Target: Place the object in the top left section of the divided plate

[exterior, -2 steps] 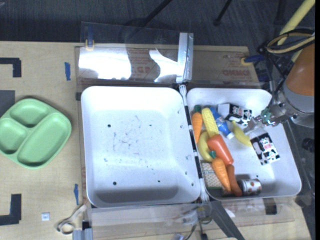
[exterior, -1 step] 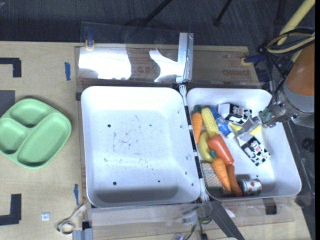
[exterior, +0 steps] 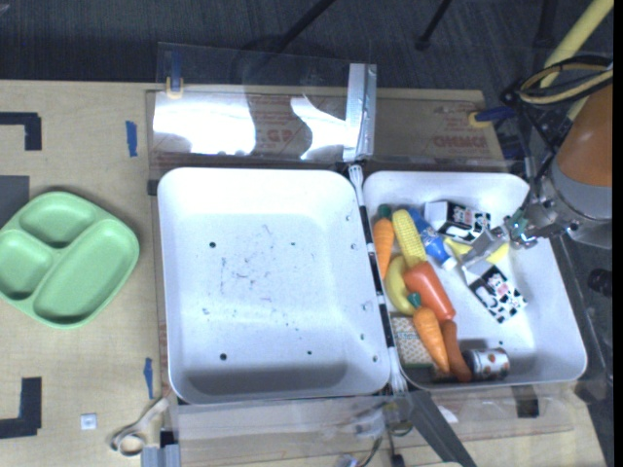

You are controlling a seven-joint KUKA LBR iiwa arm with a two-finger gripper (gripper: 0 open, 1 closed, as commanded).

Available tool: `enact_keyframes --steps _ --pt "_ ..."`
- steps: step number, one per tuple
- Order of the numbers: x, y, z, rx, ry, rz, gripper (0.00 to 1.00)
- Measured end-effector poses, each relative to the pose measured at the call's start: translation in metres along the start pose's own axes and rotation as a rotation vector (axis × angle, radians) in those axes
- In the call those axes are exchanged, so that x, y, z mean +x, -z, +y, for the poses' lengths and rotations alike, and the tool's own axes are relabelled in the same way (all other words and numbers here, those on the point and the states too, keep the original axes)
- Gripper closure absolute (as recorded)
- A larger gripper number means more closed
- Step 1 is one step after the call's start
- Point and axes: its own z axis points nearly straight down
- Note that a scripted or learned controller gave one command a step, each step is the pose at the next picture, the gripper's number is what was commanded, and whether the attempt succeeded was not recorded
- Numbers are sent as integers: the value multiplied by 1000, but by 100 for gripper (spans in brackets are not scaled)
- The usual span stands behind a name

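1. Objects for the task lie heaped in the right bin (exterior: 560, 343), and the task does not say which one is meant: a corn cob (exterior: 408, 238), several carrots (exterior: 429, 291), a banana (exterior: 396, 288), a small can (exterior: 486, 361), and two black-and-white patterned items, one (exterior: 497, 293) just below the claw and one (exterior: 460, 220) up and to its left.

2. Claw (exterior: 492, 244): it hangs low over the upper middle of that bin, at the end of the arm (exterior: 584, 163) coming in from the right. Something pale yellow sits at its tip, but I cannot tell whether the fingers are open or closed, nor whether anything is truly gripped.

3. Divided plate (exterior: 66, 257): green, resting on the worktop (exterior: 68, 115) far to the claw's left, beyond the left bin (exterior: 263, 280). Its top left section (exterior: 56, 217) is one of the two smaller wells.

4. Why things sit so: the pile is crowded against the bin's left wall, so the looser pieces nearest the claw seem the easier picks.

5. Judged stage: picking, with nothing yet carried toward the plate.

6. Next move, as I judge it: secure one piece, lift clear of the bin walls, and cross the whole left bin to the plate.

7. Risk: a weak pinch on a rounded piece could drop it midway.
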Motion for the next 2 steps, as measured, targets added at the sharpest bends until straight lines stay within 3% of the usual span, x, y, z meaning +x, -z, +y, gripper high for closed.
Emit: enact_keyframes --steps 1,2 --pt "12 20 -15 0 71 1 0" --pt "64 -17 3 1 -41 2 0"
